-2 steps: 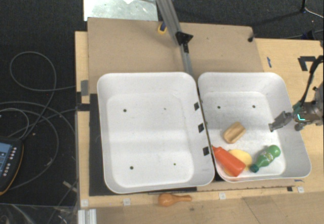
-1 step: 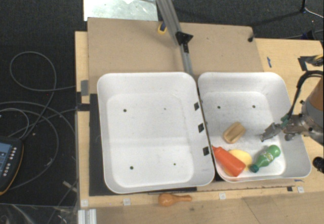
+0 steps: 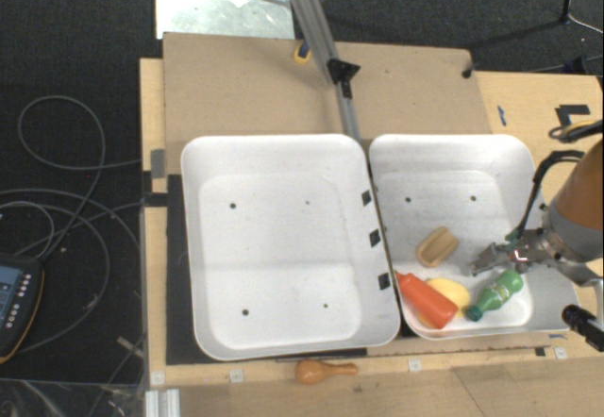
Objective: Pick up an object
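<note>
Bench seen from above at a slant, with two shallow white bins side by side on a brown board [image 3: 255, 85]. The left bin [image 3: 217, 170] sits at the middle of the view; the right bin [image 3: 444, 160] touches it along a shared edge marked by small black clips.

Four objects lie in the near part of the right bin. A tan block [image 3: 437, 246] rests tilted near the bin's middle. Nearer the camera, an orange-red carrot-shaped piece [image 3: 425, 301] lies slantwise against the bin's near left corner. A yellow lemon-like piece [image 3: 449, 291] sits just beside it on the right, touching it. A green bottle [image 3: 496, 295] lies on its side to the right of the yellow piece, its cap end pointing toward the near left and close to the yellow piece.

The arm [image 3: 580, 208], grey with an orange band, reaches in from the right edge. Its gripper [image 3: 493, 258] hangs over the right bin, just above the far end of the green bottle and to the right of the tan block. Its dark fingers point left and look slightly spread, with nothing between them.

Outside the bins, a small tan pear-shaped object [image 3: 324, 370] lies on the near edge of the bench, below the left bin. A grey pole [image 3: 316, 24] slants in from the far side and ends near where the two bins meet. Black cables [image 3: 66, 170] loop over the dark floor on the left, near a handheld pendant [image 3: 17, 297] at the left edge.
</note>
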`<state>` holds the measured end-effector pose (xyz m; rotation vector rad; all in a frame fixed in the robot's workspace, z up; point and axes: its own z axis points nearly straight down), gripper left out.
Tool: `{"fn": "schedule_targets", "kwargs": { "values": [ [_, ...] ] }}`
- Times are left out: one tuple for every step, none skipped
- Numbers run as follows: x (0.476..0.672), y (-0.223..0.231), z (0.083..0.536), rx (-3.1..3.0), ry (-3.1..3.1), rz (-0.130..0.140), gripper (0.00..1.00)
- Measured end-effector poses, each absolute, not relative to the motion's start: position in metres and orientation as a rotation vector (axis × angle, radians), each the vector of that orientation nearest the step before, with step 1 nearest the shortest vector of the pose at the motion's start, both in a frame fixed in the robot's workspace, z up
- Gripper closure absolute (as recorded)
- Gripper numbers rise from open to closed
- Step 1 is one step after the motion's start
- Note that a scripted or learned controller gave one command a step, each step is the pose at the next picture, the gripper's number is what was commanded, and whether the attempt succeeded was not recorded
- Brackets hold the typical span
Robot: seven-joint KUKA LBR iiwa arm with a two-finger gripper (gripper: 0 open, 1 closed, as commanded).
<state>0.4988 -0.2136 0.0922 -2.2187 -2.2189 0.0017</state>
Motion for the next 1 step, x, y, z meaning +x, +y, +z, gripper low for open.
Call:
{"fn": "schedule_targets", "kwargs": {
  "values": [
    [0.5008,-0.2148,0.1058,-2.223,-2.223,-0.003,1.00]
  ]
}}
